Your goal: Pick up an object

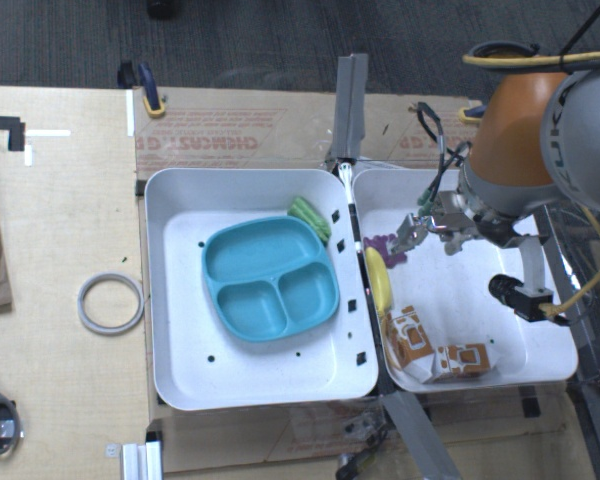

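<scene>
The gripper (412, 234) hangs over the right bin (540, 353), angled down toward a purple object (388, 248) beside the banana (380, 281); whether anything is grasped cannot be told. The blue divided plate (270, 278) lies in the left bin (175, 298), well apart from this approach.

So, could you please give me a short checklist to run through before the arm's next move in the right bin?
1. Gripper over right bin: ok.
2. Object between the fingers: not ok, none seen.
3. Target nearby: ok, purple item and banana lie just left of it.
4. Finger opening: cannot tell.
5. Divider close to banana: not ok, tight approach.
6. Plate in left bin, out of the way: ok.
</scene>
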Controlling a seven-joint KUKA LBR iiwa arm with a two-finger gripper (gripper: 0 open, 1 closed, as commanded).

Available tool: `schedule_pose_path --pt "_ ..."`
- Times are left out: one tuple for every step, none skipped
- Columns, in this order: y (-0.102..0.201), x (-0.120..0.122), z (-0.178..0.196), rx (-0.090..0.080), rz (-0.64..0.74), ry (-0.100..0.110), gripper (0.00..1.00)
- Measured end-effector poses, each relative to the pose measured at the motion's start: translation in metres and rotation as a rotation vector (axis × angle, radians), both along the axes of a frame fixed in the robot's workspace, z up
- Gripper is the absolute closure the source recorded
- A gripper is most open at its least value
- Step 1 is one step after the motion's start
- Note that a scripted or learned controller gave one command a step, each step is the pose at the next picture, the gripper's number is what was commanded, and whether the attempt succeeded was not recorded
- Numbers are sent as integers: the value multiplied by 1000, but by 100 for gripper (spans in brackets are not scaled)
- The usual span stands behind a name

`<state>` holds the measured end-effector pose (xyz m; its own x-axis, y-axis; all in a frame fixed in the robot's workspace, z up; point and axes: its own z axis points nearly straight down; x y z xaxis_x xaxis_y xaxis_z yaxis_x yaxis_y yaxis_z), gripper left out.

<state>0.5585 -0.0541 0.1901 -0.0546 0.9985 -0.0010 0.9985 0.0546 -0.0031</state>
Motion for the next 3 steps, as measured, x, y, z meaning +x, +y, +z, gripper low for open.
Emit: schedule_pose_path --pt "-39 -68 -82 2 127 -21 0" --pt "-35 -48 1 -1 -256 -2 0" --pt "-54 -72 -80 2 -72 -18 0"
